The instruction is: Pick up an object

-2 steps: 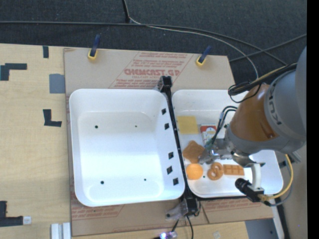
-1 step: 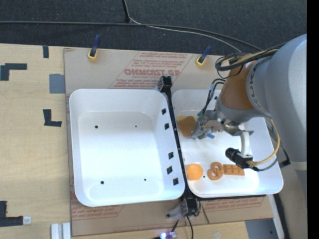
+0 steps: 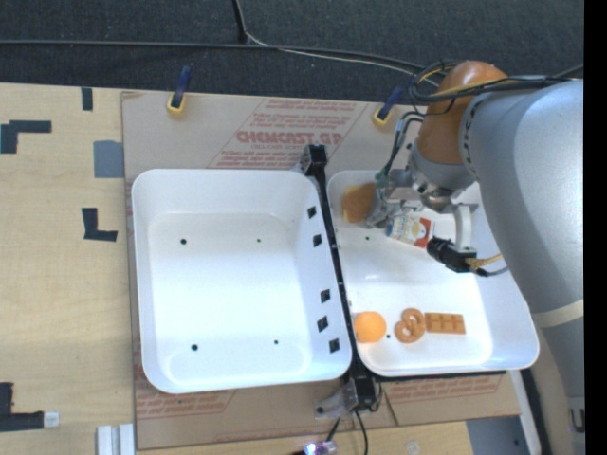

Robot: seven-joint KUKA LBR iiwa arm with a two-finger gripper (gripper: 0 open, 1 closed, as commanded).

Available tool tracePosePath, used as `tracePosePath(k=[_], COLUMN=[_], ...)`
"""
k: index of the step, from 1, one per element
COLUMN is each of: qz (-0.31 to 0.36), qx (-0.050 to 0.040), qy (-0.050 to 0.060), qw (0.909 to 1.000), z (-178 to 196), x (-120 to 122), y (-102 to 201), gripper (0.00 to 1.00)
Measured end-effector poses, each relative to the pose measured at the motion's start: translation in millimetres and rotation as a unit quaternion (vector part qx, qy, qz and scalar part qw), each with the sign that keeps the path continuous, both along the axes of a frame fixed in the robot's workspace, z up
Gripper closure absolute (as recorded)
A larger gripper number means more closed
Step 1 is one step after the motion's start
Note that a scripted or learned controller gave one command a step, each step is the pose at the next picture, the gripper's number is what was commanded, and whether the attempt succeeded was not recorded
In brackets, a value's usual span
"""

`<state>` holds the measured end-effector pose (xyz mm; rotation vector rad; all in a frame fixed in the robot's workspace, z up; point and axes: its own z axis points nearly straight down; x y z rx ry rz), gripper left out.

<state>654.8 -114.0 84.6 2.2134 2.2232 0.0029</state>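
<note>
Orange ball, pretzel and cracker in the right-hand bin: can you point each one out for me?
Orange ball [image 3: 369, 327], camera view, middle of the ball.
Pretzel [image 3: 410, 326], camera view, on its looped dough.
Cracker [image 3: 445, 324], camera view, middle of its flat top.

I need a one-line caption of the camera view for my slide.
The end effector reaches into the right bin, near a brown item; an orange ball lies nearer the front.

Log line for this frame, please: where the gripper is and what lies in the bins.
gripper: low over right bin, far end | under it: carton, brown item | near end: orange ball, pretzel, cracker | grasp: cannot tell
</note>
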Motion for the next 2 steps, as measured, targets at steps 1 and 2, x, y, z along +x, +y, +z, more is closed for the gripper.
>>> tracePosePath(k=[1, 2], qz=[-0.003, 0.000], qx=[0.0015, 0.0006], qy=[0.007, 0.001], qw=[1.0000, 1.0000], z=[6, 0], x=[-91, -26], y=[7, 17], gripper=[0.00, 0.00])
